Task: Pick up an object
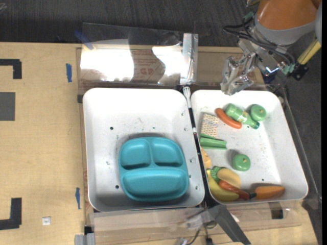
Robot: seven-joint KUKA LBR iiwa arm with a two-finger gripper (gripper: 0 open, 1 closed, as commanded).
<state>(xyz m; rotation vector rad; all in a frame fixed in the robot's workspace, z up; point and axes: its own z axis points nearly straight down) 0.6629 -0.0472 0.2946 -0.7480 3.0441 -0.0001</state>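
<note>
You've got the fingers (pixel 236 81) hovering at the right bin's (pixel 294 137) far edge, nothing between them, how far open you can't tell, toy food in that bin w/ carrot (pixel 228 118) nearest, teal tray (pixel 152 169) in left bin (pixel 97 137).

Small toy foods are scattered in the right bin (pixel 291 137): an orange carrot (pixel 228 118) touching a green piece (pixel 240 114), a green ball (pixel 241 161) lying apart, and a banana (pixel 220 189) near the front.
</note>
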